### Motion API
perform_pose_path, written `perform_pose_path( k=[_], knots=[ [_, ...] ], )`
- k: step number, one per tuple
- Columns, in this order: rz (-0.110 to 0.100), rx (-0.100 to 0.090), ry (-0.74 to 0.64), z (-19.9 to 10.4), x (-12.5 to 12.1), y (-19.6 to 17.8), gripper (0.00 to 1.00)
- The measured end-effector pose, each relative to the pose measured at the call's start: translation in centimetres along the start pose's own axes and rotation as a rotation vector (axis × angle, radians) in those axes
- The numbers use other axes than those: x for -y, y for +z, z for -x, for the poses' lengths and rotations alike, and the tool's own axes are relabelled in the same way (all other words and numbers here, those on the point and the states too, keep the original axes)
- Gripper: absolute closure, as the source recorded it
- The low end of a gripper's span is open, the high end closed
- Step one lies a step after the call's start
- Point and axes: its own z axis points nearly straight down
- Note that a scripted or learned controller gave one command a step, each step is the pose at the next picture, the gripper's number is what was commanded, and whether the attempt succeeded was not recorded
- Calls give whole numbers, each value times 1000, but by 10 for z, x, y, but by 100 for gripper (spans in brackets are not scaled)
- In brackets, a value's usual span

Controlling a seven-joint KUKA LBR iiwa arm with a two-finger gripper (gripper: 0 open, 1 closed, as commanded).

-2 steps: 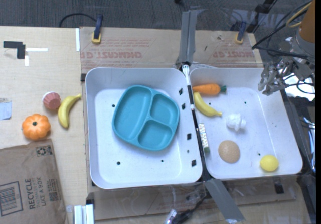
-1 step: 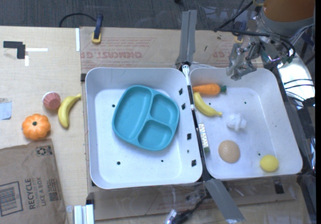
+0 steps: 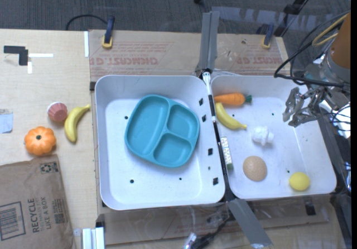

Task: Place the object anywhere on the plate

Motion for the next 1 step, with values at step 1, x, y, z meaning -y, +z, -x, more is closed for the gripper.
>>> perform_pose_path(
  k=[1],
  knots=[
    [-1, 3, 385, 102, 0, 29, 100]
  ],
)
